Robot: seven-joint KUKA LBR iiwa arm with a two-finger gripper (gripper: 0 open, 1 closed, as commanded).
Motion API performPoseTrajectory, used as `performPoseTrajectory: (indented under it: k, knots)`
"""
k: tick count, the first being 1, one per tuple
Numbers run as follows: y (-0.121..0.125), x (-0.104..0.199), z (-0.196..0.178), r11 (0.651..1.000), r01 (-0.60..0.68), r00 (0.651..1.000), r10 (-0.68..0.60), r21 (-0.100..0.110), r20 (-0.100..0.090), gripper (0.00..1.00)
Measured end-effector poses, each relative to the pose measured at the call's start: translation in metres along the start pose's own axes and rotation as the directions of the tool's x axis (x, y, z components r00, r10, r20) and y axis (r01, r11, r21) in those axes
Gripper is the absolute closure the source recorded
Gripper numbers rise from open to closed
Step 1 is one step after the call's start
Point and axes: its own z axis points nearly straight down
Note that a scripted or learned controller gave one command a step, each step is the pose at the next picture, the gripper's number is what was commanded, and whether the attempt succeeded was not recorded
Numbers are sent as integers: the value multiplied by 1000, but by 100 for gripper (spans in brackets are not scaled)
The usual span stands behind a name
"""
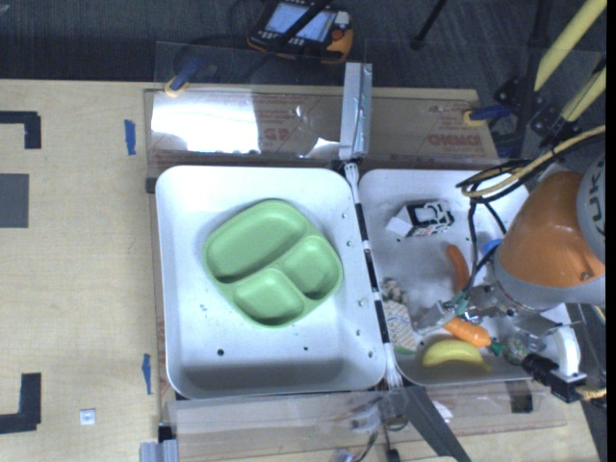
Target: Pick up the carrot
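Two white bins sit side by side on the bench. The left bin (192, 219) holds a green three-part plate (272, 261) near its middle. The arm (549, 239) reaches in from the right over the right bin (385, 192), its orange band above the near right part of that bin. The gripper (478, 313) is low in the near part of the right bin, just beside the carrot (467, 332); whether its hand is wide, narrow or holding anything cannot be told, since the wrist and cables cover much of it. The carrot lies in the near part of the right bin, its pale end pointing left and its body slanting toward the near right, right at the gripper; contact cannot be made out. A banana (453, 353) lies just nearer than the carrot, touching or almost touching it, along the near wall. An orange-red sausage-like piece (457, 264) lies farther back, near the bin's middle. A black and white item (426, 217) sits toward the far side, with a small white piece (399, 225) just left of it. Small mixed clutter (397, 301) lies by the left wall.
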Motion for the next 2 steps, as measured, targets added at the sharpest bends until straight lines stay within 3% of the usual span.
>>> performPoseTrajectory:
  k: [1,2]
  knots:
    - [2,-1,-8,1000,-2,1000,2,-3,1,100]
    - [6,32,-96,991,136,991,-136,6,-2,100]
